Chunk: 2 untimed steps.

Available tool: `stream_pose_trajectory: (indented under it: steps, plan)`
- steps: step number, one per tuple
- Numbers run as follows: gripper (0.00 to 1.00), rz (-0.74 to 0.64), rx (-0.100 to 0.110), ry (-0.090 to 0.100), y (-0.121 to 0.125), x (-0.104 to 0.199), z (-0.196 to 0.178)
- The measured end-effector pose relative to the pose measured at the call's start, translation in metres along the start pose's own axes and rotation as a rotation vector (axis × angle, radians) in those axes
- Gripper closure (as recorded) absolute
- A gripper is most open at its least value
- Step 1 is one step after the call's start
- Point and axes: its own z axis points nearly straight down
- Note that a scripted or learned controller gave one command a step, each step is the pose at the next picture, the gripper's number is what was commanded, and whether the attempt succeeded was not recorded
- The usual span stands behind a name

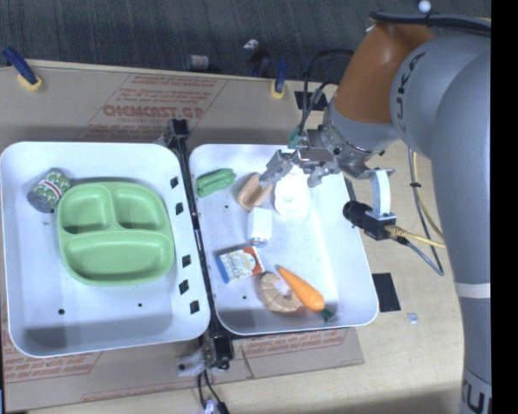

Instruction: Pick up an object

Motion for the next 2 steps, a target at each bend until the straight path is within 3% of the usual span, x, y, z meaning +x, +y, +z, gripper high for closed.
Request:
stream_pose_trajectory:
  steps: [1, 2]
  plan:
    - [1.0, -0.004, 0.001, 0.001, 0.0004, 0.0006, -0.0103]
    - [0.0, -0.004, 0.001, 0.0, 0.0004, 0.0006, -0.0103]
